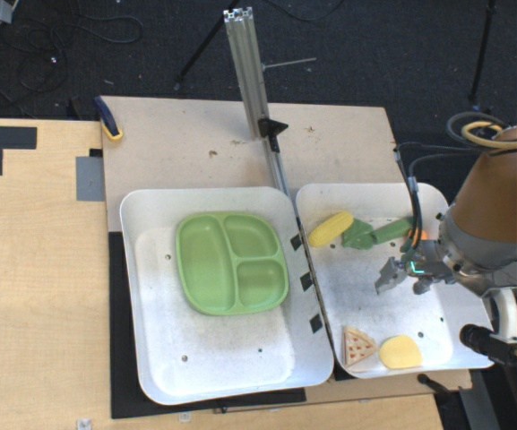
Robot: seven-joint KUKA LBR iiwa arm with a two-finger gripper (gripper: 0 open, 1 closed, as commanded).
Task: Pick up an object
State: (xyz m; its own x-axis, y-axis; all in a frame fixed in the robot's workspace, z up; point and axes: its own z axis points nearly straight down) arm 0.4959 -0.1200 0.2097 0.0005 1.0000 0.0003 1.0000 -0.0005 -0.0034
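The hand [398, 274] hovers over the middle of the right bin [334, 330], holding nothing; whether it is open or closed I cannot tell. Candidates sit around it: a yellow corn cob [330, 228] and a green vegetable [374, 234] toward the bin's far edge, a pizza slice [357, 345] and a yellow round piece [400, 352] at its near edge. The green vegetable looks closest (probably the easiest target), so centre over it before descending and grip across its narrow width.
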